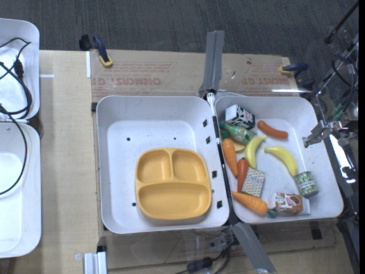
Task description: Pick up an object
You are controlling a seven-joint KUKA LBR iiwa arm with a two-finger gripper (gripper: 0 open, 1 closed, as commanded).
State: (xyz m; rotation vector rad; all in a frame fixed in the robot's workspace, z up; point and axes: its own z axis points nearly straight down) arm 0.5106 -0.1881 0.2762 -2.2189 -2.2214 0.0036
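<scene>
The right bin (322, 207) holds several toy foods. A black-and-white box (239, 117) and a green bottle (238, 133) lie at its far left, with a red sausage (272, 130) beside them. Two yellow bananas (254, 150) (283, 157) lie in the middle. An orange carrot (230, 156) and a red chili (242, 173) rest along the left wall, beside a small patterned packet (253, 182). Near the front are another carrot (251, 201), a snack pouch (288, 203) and a green can (306, 183). My gripper (333, 141) hangs at the bin's right rim, apart from all the objects.
The left bin (114, 153) holds a yellow divided plate (173, 182). A grey post (214, 61) stands behind the seam between the bins. White trays with black cables (14, 96) sit at the far left. Blue clamps (101, 51) hold the cardboard at the back.
</scene>
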